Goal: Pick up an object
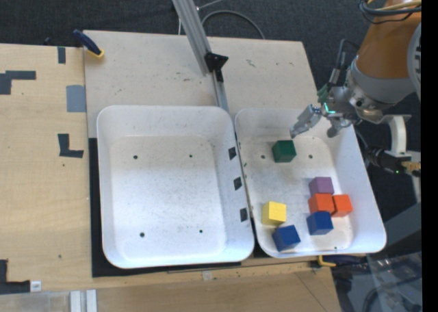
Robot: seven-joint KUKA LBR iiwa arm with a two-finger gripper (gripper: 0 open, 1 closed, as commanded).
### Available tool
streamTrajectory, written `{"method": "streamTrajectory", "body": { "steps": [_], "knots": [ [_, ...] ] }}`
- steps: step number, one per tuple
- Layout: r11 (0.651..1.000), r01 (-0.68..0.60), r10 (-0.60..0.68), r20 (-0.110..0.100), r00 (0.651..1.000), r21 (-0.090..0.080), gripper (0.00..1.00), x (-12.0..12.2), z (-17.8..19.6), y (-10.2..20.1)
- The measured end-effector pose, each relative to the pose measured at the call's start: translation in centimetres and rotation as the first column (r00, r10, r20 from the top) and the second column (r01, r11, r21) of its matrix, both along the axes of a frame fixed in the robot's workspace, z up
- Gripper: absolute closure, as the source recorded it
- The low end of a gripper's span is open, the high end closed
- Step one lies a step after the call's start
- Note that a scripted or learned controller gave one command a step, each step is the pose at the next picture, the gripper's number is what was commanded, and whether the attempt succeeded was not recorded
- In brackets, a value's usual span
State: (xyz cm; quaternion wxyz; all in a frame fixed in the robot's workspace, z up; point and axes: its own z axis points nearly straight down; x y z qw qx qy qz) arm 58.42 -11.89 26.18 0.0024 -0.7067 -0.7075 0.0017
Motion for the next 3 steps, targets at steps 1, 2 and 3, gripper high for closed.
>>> {"method": "streamTrajectory", "body": {
  "steps": [1,2,3],
  "knots": [
    [1.000,-0.001,0.001,0.004,1.000,-0.001,0.00,0.1,0.3,0.0],
    [1.000,0.000,0.000,0.004,1.000,-0.001,0.00,-0.5,-4.3,0.6],
    [1.000,0.000,0.000,0.000,1.000,-0.001,0.00,-1.0,-9.1,1.5]
  ]
}}
